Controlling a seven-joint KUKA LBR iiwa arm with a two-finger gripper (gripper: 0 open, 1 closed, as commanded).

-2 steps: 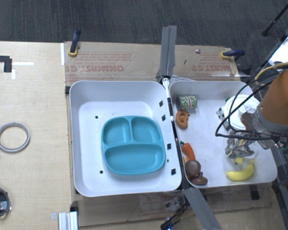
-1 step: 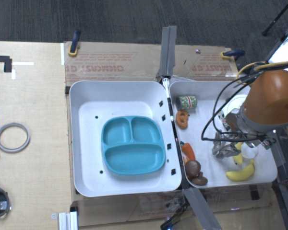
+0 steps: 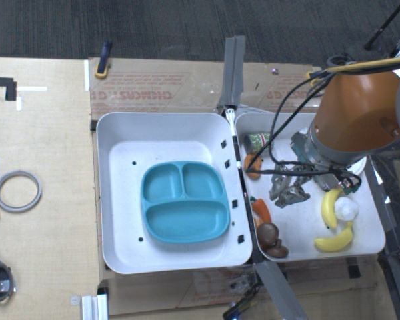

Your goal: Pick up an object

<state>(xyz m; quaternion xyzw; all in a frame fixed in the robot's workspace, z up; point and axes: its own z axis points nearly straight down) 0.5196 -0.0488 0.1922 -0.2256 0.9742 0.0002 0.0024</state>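
Hand low in the right bin near bananas, its grip state unclear.

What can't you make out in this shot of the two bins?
- Hand: its fingers blur into cables, so their state is unclear.
- Right bin: the arm's orange band covers its far right part.
- Green item: crossed by a cable, too small to identify.
- Dark objects: too blurred to name.
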